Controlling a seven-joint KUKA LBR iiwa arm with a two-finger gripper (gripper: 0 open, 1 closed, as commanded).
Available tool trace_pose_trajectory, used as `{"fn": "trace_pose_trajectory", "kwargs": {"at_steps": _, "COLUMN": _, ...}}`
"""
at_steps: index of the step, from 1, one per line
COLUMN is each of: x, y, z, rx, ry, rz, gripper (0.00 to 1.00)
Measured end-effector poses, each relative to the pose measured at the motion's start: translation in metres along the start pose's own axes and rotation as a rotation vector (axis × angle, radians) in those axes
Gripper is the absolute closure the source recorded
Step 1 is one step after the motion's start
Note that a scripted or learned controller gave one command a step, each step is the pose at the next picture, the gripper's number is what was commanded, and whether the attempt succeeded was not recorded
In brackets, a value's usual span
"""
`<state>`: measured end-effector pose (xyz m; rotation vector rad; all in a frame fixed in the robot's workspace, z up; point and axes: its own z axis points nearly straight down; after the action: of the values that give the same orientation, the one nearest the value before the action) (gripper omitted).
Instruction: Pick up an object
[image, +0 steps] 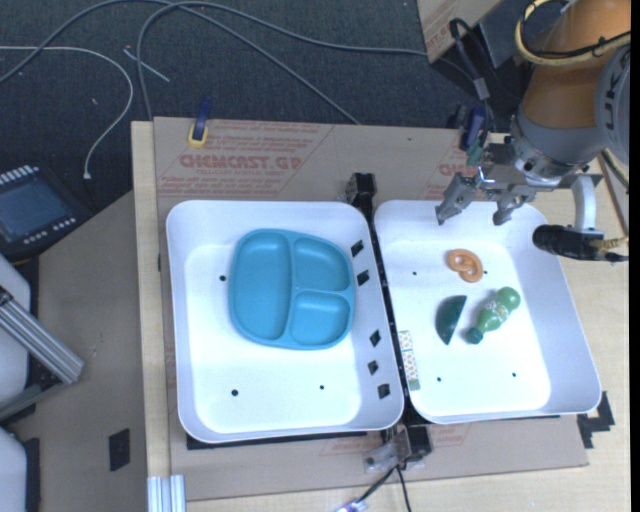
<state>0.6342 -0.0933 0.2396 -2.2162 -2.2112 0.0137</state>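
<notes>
Cardboard sheeting printed with red lettering covers the bench (300, 150), and on it sit my two shallow white plastic bins, side by side, with dark carpet and loose cables beyond.

Any of three small things in the right bin (560, 360) would serve for the task. Nearest my reach is a small orange ring-shaped piece (464, 262), glossy and curled like a pretzel, lying flat towards the bin's far end. Just below it lie a dark green wedge (450, 319), smooth and half-moon in outline, and beside that a lumpy green toy with a paler rounded head (494, 313); these two are close together but I judge them just apart. All three look like hard moulded plastic, light and a little slippery.

My claw (478, 203) hangs over the far rim of that bin, its two metal fingers spread apart with nothing between them, above and well short of the orange ring. I judge that I am poised before a descent, and the ring's low profile will call for a deep, centred grip.

Further out, the left bin (200, 330) holds a light blue divided plate (292, 288) with three compartments, matte and rounded at the corners, resting flat near the bin's middle.
</notes>
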Motion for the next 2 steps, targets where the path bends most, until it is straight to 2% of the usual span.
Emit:
{"fn": "trace_pose_trajectory", "kwargs": {"at_steps": 1, "x": 0.000, "y": 0.002, "z": -0.008, "rx": -0.013, "ry": -0.001, "rz": -0.002, "gripper": 0.00}}
{"fn": "trace_pose_trajectory", "kwargs": {"at_steps": 2, "x": 0.005, "y": 0.000, "z": 0.055, "rx": -0.007, "ry": 0.000, "rz": -0.003, "gripper": 0.00}}
